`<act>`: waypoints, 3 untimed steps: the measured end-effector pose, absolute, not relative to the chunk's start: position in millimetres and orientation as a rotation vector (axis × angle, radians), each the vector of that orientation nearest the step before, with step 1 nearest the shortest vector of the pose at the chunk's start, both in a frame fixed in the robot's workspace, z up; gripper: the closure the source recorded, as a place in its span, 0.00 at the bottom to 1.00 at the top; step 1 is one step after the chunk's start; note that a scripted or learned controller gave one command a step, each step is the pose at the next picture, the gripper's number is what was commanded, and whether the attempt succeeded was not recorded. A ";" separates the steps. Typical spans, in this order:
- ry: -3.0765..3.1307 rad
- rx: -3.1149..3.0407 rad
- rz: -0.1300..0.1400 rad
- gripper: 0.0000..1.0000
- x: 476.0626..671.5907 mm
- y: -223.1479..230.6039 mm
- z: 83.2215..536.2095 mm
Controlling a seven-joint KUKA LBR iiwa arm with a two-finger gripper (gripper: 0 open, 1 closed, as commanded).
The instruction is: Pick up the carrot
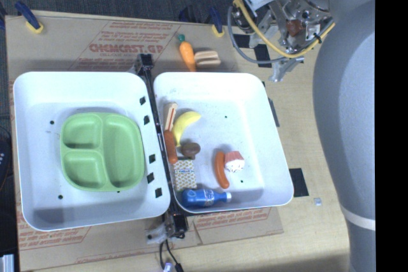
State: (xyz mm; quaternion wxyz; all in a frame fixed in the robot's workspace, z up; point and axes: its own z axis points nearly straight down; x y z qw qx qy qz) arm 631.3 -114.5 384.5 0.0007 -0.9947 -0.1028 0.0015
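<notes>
My fingers (pixel 278 76) hung past the far right corner of the right shallow white bin (pixel 271 130), over the brown cardboard-covered counter (pixel 108 41); whether they were apart or together I could not tell, wrapped as the wrist was in yellow cable (pixel 268 35). The small orange carrot with a green top (pixel 186 53) lay on the counter just beyond that bin's far rim, beside a tan bun-like toy (pixel 206 59), well apart from me; the left bin (pixel 25 137) held a green divided plate (pixel 102 151), and the right one a yellow banana (pixel 185 124) and a blue bottle (pixel 203 197).
</notes>
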 end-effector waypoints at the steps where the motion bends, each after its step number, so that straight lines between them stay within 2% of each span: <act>1: -0.345 -3.121 0.010 0.00 618.7 -45.6 316.2; 2: -0.349 -3.121 0.005 0.00 622.7 -77.8 384.0; 3: -0.326 -3.123 0.010 0.00 598.2 -19.7 332.0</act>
